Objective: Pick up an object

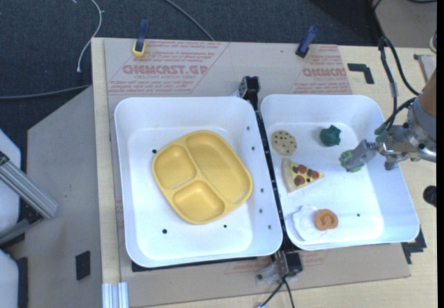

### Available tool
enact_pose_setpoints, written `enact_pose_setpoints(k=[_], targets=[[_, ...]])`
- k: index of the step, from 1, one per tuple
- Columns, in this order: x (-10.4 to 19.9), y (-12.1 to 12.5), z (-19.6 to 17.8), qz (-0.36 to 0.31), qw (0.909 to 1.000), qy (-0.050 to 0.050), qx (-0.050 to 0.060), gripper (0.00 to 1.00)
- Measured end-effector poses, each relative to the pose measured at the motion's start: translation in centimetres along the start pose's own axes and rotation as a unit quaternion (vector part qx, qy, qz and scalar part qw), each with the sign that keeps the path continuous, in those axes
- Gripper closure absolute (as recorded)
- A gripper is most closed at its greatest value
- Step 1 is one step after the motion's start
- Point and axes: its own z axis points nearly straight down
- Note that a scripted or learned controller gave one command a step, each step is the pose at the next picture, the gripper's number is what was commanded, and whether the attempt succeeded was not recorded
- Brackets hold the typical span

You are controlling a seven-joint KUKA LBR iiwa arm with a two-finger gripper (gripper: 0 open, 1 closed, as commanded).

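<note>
Hovering our gripper over the small green piece, fingers' state unreadable, we should centre before closing and lifting straight.

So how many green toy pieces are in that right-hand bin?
2. One dark green piece lies near the bin's far side. A second green piece sits at the gripper, partly covered by it. Others could be hidden under the arm.

Small green object at hand in right bin.
</note>
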Motion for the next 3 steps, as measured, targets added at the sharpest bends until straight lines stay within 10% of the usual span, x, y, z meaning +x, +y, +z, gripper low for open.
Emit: enact_pose_setpoints(k=[3], targets=[[-0.9,0.2,14.4,0.001,1.0,0.001,0.002,0.0]])
